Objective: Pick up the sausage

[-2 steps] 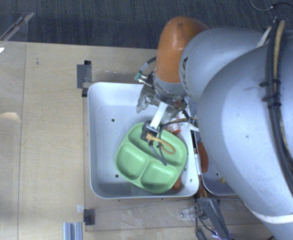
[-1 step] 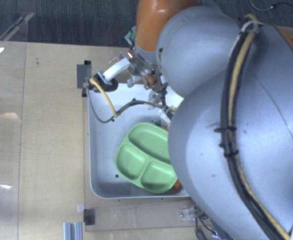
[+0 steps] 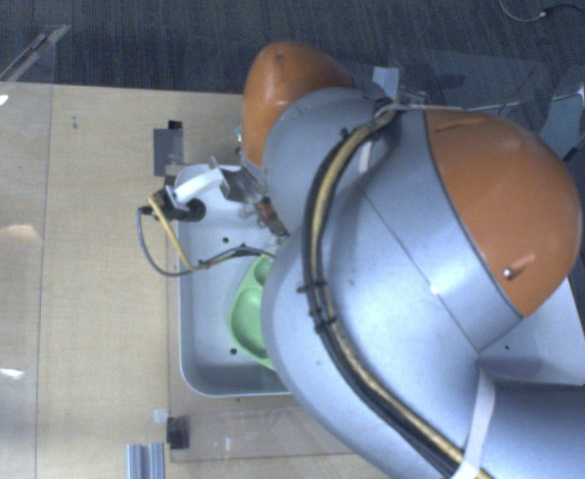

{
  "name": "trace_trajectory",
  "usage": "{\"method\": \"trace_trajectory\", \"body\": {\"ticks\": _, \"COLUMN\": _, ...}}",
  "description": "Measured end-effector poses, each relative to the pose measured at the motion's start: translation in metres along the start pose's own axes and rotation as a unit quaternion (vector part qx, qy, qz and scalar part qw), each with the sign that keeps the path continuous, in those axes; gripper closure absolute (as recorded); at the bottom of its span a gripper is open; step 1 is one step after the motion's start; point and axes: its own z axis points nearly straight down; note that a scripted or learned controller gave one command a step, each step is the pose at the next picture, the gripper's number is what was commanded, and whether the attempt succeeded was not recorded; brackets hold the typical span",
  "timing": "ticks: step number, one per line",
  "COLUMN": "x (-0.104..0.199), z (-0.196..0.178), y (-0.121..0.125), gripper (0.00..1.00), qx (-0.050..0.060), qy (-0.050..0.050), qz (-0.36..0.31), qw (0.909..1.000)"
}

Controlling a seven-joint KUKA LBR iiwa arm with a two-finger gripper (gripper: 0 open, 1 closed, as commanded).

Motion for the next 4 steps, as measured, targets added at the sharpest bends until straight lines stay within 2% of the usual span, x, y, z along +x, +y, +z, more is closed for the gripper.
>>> {"method": "trace_trajectory", "body": {"ticks": 1, "x": -0.069, "z": -0.033, "y": -0.06, "gripper": 0.0, "qx": 0.0, "qy": 0.001, "qz": 0.093, "qw": 0.9957}}
{"method": "trace_trajectory", "body": {"ticks": 2, "x": -0.079, "z": 0.019, "y": -0.066, "gripper": 0.0, "qx": 0.002, "qy": 0.008, "qz": 0.092, "qw": 0.9958}}
{"method": "trace_trajectory", "body": {"ticks": 3, "x": -0.118, "z": 0.018, "y": -0.086, "gripper": 0.0, "qx": 0.004, "qy": 0.017, "qz": 0.084, "qw": 0.9963}}
{"method": "trace_trajectory", "body": {"ticks": 4, "x": -0.118, "z": 0.018, "y": -0.086, "gripper": 0.0, "qx": 0.004, "qy": 0.017, "qz": 0.084, "qw": 0.9963}}
